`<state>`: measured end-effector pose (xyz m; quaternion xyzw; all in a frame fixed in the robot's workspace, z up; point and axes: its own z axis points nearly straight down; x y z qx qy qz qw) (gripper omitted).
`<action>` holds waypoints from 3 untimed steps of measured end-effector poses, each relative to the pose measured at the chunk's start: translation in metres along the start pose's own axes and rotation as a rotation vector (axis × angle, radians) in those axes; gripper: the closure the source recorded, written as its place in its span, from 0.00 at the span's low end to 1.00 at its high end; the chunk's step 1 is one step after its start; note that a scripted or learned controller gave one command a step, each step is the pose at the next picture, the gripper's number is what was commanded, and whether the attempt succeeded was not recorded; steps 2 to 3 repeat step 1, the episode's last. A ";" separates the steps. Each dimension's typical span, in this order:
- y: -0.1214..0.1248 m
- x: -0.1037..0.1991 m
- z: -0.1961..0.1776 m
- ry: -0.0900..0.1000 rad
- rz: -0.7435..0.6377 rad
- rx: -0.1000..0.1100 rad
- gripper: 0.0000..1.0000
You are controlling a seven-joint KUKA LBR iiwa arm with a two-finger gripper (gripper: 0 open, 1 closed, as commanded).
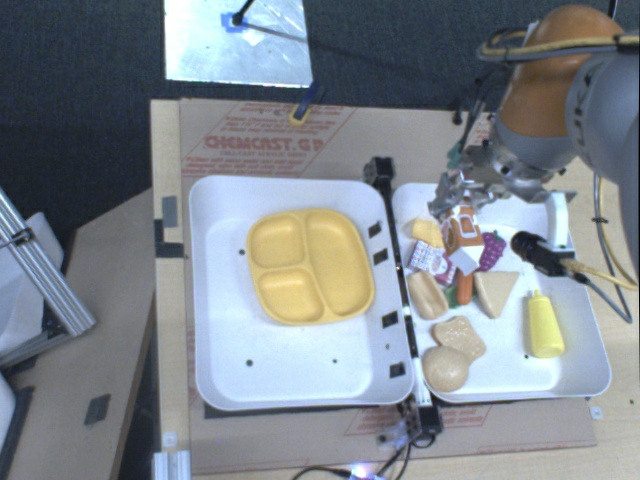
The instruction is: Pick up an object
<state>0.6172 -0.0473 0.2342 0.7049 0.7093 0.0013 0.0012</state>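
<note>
The right bin (pixel 585 368) holds a heap of toy food. At its back left lie a yellow cheese piece (pixel 426 231), an orange and white carton (pixel 463 234) and purple grapes (pixel 492 251). In front of them are a pink and white packet (pixel 429 259), a hot dog bun (pixel 428 294), a carrot (pixel 463 289), a tan sandwich wedge (pixel 495 291), a yellow bottle (pixel 543 326), a brown cookie (pixel 459 336) and a round bun (pixel 446 369). My gripper (pixel 452 196) hangs low over the bin's back left, just above the carton and cheese. Nothing is seen held in it.
The left bin (pixel 220 358) holds a yellow divided plate (pixel 305 264). A black divider with clips (pixel 392 258) runs between the bins. The grey arm with its orange band (pixel 560 78) comes in from the upper right. A shiny metal sheet (pixel 236 26) lies beyond the bench.
</note>
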 end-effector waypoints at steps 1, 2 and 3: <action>0.007 0.001 0.000 -0.001 0.001 0.000 1.00; 0.007 0.001 0.000 -0.001 0.001 0.000 1.00; 0.007 0.001 0.000 -0.001 0.001 0.000 1.00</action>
